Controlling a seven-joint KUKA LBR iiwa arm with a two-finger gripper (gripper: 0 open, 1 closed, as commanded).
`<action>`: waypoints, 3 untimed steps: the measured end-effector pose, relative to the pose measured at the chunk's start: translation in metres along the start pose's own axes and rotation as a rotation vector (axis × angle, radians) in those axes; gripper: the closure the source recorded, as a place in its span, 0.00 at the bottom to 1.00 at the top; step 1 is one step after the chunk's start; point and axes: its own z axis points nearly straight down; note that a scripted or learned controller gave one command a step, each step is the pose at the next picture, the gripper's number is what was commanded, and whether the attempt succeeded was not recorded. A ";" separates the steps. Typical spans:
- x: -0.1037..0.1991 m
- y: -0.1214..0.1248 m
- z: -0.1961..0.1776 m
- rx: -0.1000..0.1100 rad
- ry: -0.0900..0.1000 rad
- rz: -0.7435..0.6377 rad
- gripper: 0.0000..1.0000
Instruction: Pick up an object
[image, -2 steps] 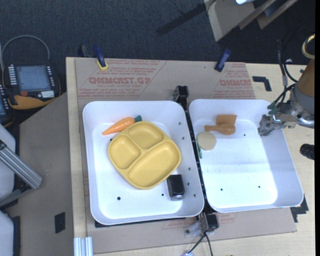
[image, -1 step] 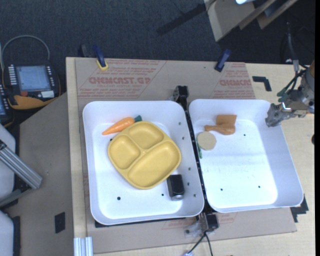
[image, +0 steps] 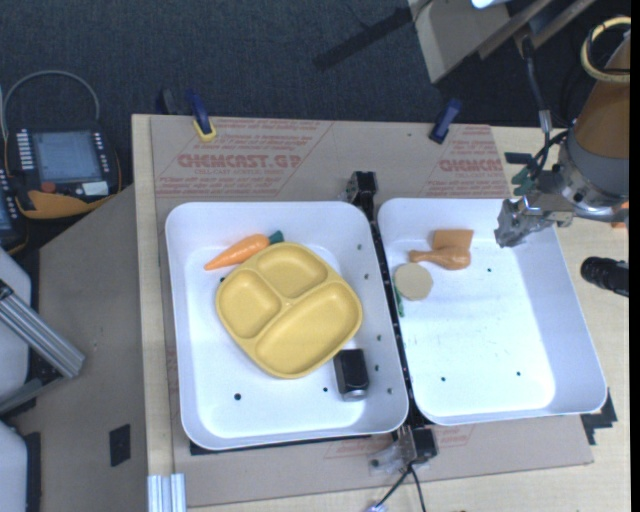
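Note:
In the right bin (image: 500, 390) lie a brown toy drumstick (image: 447, 249) near the far wall and a pale round piece (image: 413, 282) just left of it by the divider. The left bin (image: 190, 330) holds an orange carrot (image: 237, 251), a yellow divided plate (image: 288, 309) and a small black block (image: 351, 372). My gripper (image: 511, 227) hangs over the far right corner of the right bin, about a hand's width right of the drumstick, and I see nothing between its fingers.
Both bins rest on a cardboard sheet (image: 300, 150) held by clamps at the far edge. A pendant with a screen (image: 62, 160) lies off the bench at the far left. The near half of the right bin is bare white floor.

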 end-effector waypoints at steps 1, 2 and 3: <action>0.054 0.000 -0.003 0.003 0.002 0.001 1.00; 0.104 0.013 -0.003 0.000 0.001 0.000 1.00; 0.155 0.014 -0.004 0.001 0.001 0.000 1.00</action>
